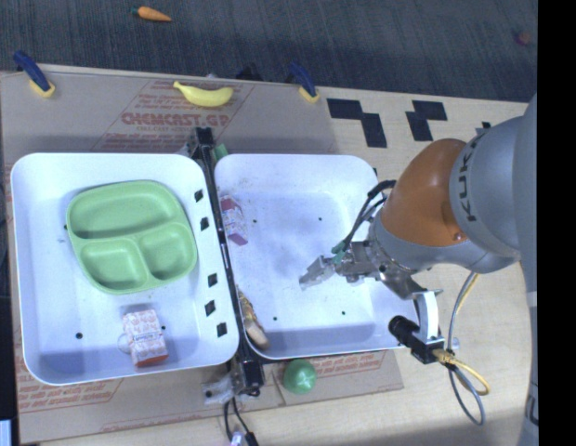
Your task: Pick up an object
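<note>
We saw the gripper (318, 272) low in the right bin (297, 170), grasping nothing that we could make out. A small packet (232, 219) lay at its ten o'clock, untouched; the pick was not yet done.

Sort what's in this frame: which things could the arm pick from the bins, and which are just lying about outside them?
In the bins, candidates for picking:
- green divided plate, left bin
- small red-and-white box, left bin
- crumpled wrapper, right bin
- gripper sits over the right bin

Lying about outside:
- banana on the cardboard
- green ball below the right bin
- orange piece on the floor
</note>
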{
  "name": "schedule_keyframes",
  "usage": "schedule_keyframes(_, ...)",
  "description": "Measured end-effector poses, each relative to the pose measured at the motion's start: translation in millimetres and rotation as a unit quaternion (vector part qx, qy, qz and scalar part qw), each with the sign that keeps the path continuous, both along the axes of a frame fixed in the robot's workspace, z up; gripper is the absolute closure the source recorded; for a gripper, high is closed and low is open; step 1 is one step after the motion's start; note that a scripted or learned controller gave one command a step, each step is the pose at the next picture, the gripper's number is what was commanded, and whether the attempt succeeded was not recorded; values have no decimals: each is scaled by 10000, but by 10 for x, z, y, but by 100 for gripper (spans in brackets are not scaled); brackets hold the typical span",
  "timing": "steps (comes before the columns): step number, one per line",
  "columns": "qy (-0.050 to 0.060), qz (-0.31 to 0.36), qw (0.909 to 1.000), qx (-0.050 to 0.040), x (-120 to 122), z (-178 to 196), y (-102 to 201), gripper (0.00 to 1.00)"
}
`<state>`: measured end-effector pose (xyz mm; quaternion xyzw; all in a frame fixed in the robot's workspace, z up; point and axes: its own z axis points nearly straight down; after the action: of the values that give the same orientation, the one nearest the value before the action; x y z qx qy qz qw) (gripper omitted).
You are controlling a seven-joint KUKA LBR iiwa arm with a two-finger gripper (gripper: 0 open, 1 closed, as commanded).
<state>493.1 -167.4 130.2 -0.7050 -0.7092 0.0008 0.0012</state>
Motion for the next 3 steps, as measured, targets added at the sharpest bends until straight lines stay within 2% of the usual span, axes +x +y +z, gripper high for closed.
schedule_keyframes(1, 15, 10, 10000, 8, 257, -393, 399, 0)
schedule_keyframes(2, 2, -7, 10000, 5, -171, -103, 171, 0)
schedule_keyframes(3, -10, -4, 10000, -2, 537, 102, -227, 0)
